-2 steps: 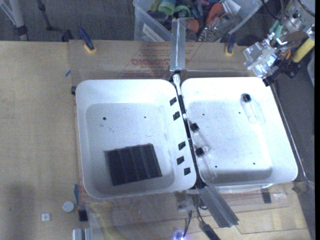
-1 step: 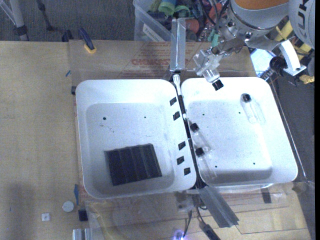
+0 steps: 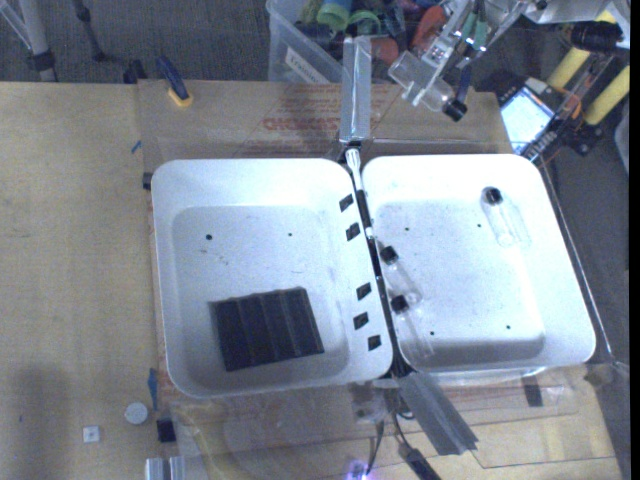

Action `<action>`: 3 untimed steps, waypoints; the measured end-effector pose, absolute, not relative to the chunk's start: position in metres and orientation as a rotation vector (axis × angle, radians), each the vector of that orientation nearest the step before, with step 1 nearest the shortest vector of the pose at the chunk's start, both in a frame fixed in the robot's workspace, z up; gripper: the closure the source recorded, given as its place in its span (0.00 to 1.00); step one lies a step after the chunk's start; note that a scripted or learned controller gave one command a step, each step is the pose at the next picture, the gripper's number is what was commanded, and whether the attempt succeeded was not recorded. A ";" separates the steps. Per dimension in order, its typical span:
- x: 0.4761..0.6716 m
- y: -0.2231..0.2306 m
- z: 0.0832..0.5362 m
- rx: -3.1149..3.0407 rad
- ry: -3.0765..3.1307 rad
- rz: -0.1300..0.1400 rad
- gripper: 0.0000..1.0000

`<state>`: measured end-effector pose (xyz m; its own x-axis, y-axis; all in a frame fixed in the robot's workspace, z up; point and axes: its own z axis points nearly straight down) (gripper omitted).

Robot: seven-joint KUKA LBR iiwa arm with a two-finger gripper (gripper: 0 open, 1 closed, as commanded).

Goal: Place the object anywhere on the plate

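A dark, ribbed rectangular plate (image 3: 267, 328) lies flat in the front part of the left bin (image 3: 180, 198). A small clear bottle with a black cap (image 3: 503, 218) lies on the floor of the right bin (image 3: 560, 308), toward its back right. My gripper (image 3: 447, 80) hangs high above the back edge of the right bin, near the divider, well away from the bottle and from the plate. Nothing shows in it.
Two small dark-topped clear pieces (image 3: 390, 256) (image 3: 402, 303) sit against the divider inside the right bin. Black tabs line the divider (image 3: 358, 258). A clear tub of coloured toys (image 3: 340, 18) stands behind the bins. A blue clamp (image 3: 177, 86) rests at the back left.
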<state>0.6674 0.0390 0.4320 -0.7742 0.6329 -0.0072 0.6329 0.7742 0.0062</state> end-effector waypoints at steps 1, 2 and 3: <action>0.630 -0.017 0.436 0.701 3.061 0.000 1.00; 0.660 -0.089 0.437 0.442 3.100 0.000 1.00; 0.658 -0.180 0.437 0.063 3.129 -0.004 1.00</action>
<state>0.6581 -0.1801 0.4373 -0.9991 0.0404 -0.0118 0.0404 0.9992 -0.0022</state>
